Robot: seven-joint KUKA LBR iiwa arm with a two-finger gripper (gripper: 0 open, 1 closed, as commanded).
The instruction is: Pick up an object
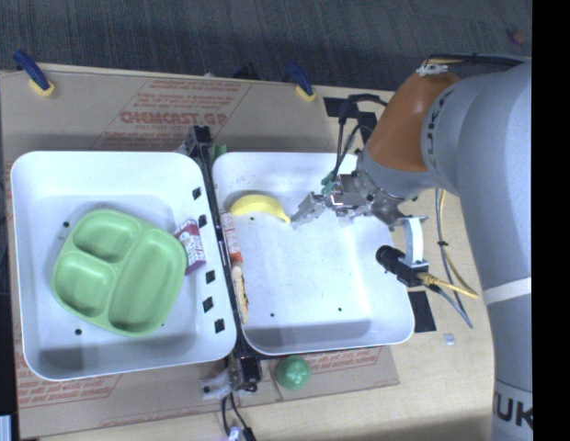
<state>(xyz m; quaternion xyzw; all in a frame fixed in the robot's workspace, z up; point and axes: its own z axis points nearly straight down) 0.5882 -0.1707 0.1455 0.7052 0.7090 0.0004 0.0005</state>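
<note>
1. The gripper (303, 211) sits low in the right bin (359, 320), its tip pointing left toward the banana (257, 207). Whether it is spread or pressed together I cannot tell; the view is too coarse there. Nothing can be seen pinched in it.
2. The banana, the likeliest thing to pick, lies at the far left of the right bin, just beside the gripper tip, close to the divider between the bins.
3. To do this step well, I judge the gripper should be centred across the banana's narrow width, brought down fully, then closed before lifting. The curved skin could roll or slip toward the bin wall if it is caught off centre.
4. A small packet (233, 243) lies along the right bin's left wall, nearer than the banana.
5. In the left bin (46, 182) rests a green divided plate (118, 271), with a red-and-white wrapper (191, 243) at its right edge.
6. A green ball (292, 372) sits on the cardboard (129, 108) at the near side, outside the bins.
7. Red print on the far cardboard reads roughly "CHEMCAST GP"; the smaller lines are illegible.
</note>
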